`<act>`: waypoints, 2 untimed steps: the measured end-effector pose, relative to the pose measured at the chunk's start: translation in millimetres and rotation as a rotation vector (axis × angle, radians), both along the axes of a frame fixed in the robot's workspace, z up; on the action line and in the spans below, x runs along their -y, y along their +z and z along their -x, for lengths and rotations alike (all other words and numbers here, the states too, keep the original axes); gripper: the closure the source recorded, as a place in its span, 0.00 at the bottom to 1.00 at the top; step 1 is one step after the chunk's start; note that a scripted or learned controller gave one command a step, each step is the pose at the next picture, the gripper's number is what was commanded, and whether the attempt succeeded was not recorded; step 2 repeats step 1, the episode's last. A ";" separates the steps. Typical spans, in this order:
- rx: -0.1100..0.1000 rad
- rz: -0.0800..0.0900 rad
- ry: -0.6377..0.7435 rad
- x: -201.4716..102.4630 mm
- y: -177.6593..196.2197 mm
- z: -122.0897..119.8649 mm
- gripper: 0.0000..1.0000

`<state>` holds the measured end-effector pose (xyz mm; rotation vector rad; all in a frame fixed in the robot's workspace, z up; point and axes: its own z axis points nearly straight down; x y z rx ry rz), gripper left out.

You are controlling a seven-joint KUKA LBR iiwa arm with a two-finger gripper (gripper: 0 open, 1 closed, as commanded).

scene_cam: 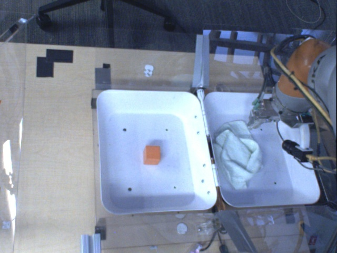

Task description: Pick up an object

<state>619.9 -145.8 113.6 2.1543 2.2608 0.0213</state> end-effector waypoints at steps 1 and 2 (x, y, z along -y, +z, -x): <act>-0.017 -0.004 -0.135 -40.4 102.0 -6.2 1.00; -0.017 -0.004 -0.135 -40.4 102.0 -6.2 1.00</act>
